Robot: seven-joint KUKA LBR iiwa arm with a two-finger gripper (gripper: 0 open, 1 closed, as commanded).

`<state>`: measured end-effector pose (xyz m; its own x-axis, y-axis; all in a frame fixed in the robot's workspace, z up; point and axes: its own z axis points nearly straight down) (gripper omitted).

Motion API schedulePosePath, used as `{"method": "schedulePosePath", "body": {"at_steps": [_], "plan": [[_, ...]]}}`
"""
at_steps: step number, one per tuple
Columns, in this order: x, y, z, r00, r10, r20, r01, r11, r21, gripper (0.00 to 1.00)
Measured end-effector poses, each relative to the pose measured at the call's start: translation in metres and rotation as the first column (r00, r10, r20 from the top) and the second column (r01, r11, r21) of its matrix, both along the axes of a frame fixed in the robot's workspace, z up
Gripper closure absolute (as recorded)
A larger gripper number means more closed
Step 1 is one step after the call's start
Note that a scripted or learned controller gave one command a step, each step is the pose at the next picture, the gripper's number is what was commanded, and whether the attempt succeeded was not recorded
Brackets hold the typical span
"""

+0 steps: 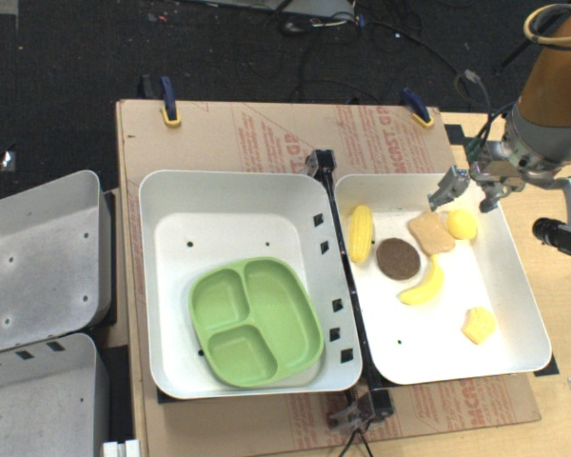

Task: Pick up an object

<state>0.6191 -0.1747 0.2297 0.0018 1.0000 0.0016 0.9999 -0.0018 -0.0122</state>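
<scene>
The right bin (pixel 514 350) holds several toy foods: a corn cob (pixel 361 232), a brown round cookie (pixel 398 258), a tan bread slice (pixel 430 232), a yellow lemon (pixel 462 225), a banana (pixel 423 288) and a small yellow piece (pixel 479 326). My gripper (pixel 469 189) hangs open above the bin's far right corner, just above the bread slice and lemon, with nothing between its fingers.
The left bin (pixel 162 255) holds a green divided tray (pixel 255 323). Two blue clamps (pixel 169 103) pin the cardboard base at the back. White lids (pixel 38 255) lie off the bench to the left. Cables run across the dark floor behind.
</scene>
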Motion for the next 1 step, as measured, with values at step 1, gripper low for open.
{"method": "schedulePosePath", "body": {"at_steps": [1], "plan": [[0.0027, 0.0003, 0.0078, 1.0, 0.002, 0.013, -0.002, 1.0, -0.002, 0.0]]}}
